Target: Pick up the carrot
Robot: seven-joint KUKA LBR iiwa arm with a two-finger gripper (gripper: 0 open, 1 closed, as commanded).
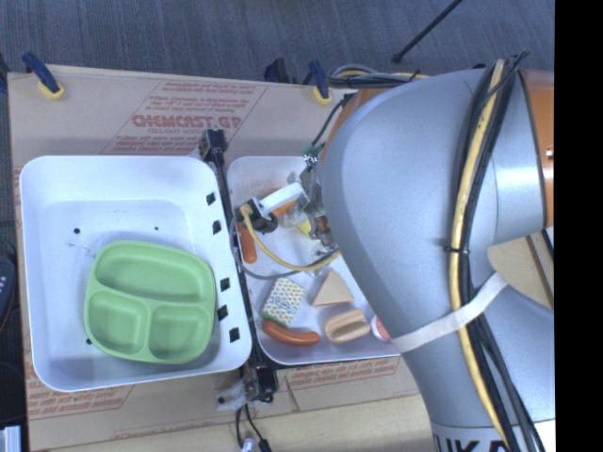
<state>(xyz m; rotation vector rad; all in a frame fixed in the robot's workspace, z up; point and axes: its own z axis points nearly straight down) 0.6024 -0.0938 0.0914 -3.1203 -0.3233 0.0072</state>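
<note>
Arm looms over the right bin (247,172)
Carrot (248,244) lies by the bin's left wall; hand (300,201) state cannot be told. Crowding sausage (291,334) and cable (283,264) risk a mistaken grasp.

Cardboard-covered bench (170,121), two white bins (57,186) side by side

The grey arm (443,252) fills the right bin's (247,172) far side, its gripper (283,210) low near the bin's left wall beside a carrot (248,243). Along the near edge lie a hot dog (290,334), a bun (346,326), a cracker (284,299) and a wedge (332,291). The left bin (57,182) carries a green divided plate (149,301).
</note>
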